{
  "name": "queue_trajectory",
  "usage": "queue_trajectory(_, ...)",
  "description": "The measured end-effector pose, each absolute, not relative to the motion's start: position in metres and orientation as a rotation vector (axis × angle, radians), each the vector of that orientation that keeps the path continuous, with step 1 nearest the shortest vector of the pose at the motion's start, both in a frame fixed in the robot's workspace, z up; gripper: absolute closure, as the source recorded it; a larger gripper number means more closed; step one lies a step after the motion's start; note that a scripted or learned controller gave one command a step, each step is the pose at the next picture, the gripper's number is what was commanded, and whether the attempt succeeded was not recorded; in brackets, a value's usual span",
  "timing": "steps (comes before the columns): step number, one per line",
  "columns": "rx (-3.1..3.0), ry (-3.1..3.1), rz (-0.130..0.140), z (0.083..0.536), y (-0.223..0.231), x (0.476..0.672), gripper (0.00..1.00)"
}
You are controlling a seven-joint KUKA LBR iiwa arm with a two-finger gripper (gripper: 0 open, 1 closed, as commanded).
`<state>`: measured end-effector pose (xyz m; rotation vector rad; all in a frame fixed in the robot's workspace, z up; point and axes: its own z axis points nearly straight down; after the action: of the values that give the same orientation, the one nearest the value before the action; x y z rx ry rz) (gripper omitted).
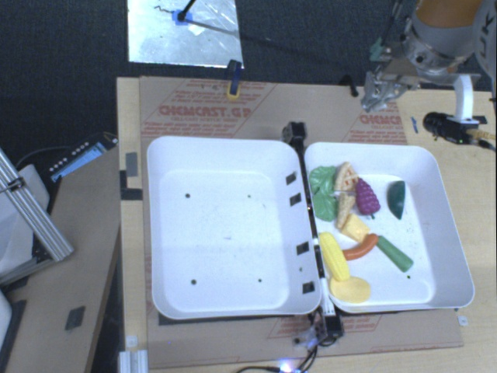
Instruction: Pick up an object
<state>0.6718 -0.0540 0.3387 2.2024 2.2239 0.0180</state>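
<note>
Approach step; gripper [380, 99] hangs beyond right bin [446, 208] far edge, finger state unclear; next descend onto purple grapes [366, 196].

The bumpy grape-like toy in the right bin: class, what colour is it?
Purple, seen in the camera view.

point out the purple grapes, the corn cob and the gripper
purple grapes [366, 196], camera view, middle of the bunch
corn cob [335, 256], camera view, middle of its yellow length
gripper [377, 99], camera view, at its fingertips above the right bin's far edge
</note>
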Motion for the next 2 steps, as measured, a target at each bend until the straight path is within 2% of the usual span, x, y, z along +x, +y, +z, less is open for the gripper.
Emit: queue_trajectory(2, 2.211, 2.227, 0.007, 0.451, 0.065, 0.669, 1.0)
